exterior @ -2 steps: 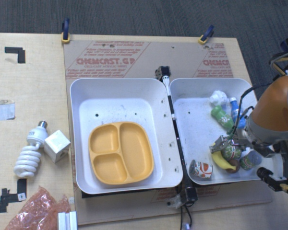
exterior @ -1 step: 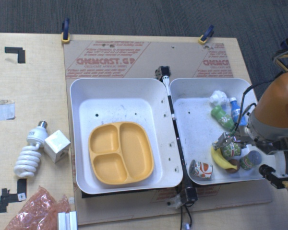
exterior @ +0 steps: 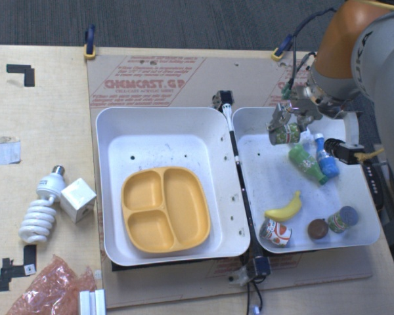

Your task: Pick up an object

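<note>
Gripper (exterior: 285, 118) over far end of right white bin (exterior: 364, 240), fingers closed on small green-labelled can (exterior: 285, 134), lifted clear of floor. Green plastic bottle (exterior: 306, 163) and blue-white bottle (exterior: 326, 161) just beside; yellow banana (exterior: 284, 209) nearer. Left white bin (exterior: 105, 176) holds yellow divided plate (exterior: 164, 209)

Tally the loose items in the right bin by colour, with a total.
Green: 2, bottle, can at the tool
Blue: 1, bottle
Yellow: 1, banana
Red/white: 1, can
Brown: 1, disc
Green/purple: 1, can
Total: 7
</note>
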